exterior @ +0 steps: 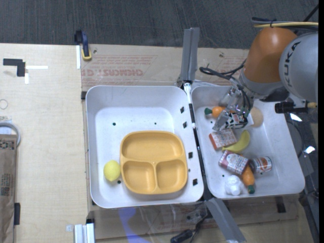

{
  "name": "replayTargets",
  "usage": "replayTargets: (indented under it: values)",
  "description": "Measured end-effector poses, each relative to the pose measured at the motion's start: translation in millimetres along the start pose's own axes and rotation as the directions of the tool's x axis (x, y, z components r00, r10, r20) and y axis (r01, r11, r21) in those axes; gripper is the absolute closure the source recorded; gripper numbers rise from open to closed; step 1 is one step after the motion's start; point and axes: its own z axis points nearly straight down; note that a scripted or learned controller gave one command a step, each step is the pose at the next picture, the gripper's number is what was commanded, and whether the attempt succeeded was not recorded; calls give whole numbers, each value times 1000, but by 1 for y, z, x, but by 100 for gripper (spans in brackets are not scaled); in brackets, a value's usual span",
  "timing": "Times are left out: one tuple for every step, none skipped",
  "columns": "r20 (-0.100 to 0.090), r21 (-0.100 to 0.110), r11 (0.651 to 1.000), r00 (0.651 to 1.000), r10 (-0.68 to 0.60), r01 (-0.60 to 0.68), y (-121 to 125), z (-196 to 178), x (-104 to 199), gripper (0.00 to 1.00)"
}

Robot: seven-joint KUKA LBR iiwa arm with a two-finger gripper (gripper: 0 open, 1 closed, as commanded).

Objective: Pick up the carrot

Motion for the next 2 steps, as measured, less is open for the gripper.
replayTargets:
  values:
    - [5, -2, 988, 988, -152, 152, -14, -1, -6, 0]
    - [1, 0, 884, 884, 468, -468, 6, 1, 10, 0]
